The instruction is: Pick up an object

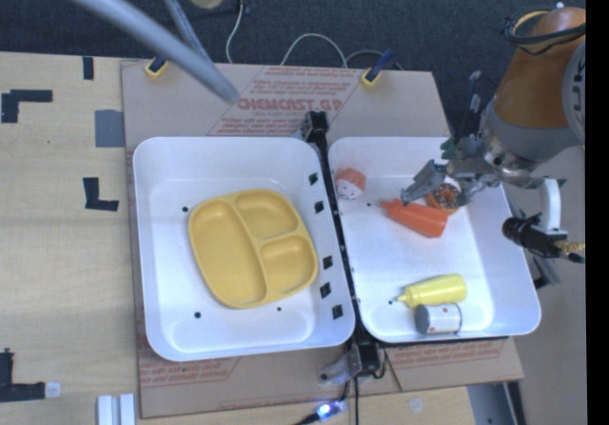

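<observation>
The hand (436,187), its state hard to tell, hovers at the orange carrot's (416,217) one o'clock in the right bin (495,318). The carrot looks light, stiff, slippery; grip its thick end.

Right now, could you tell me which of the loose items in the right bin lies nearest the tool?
The orange wedge-shaped piece, lying just below the tool. The yellow bottle and grey can sit far nearer the front wall.
</observation>
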`<move>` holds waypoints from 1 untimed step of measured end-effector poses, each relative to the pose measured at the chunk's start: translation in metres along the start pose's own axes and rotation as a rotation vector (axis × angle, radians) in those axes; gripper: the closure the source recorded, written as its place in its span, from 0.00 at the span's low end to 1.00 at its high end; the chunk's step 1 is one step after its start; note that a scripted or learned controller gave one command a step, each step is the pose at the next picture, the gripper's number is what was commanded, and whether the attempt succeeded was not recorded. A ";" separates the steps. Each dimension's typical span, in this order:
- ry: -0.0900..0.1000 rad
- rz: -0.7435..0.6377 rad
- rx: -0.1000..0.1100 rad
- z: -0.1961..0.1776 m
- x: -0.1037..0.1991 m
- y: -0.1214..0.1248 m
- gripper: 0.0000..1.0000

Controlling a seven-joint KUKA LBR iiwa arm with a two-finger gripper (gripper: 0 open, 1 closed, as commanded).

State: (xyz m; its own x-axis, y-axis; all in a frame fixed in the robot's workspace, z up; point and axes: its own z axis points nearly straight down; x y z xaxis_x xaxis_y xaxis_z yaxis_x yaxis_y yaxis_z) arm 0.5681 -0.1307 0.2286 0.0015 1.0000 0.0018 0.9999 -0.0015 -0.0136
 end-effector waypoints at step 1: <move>-0.002 -0.003 -0.012 -0.006 0.000 0.002 0.00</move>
State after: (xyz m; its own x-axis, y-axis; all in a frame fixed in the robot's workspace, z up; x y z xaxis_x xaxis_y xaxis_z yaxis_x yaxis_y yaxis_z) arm 0.5707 -0.1305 0.2350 -0.0016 1.0000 0.0002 1.0000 0.0016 -0.0017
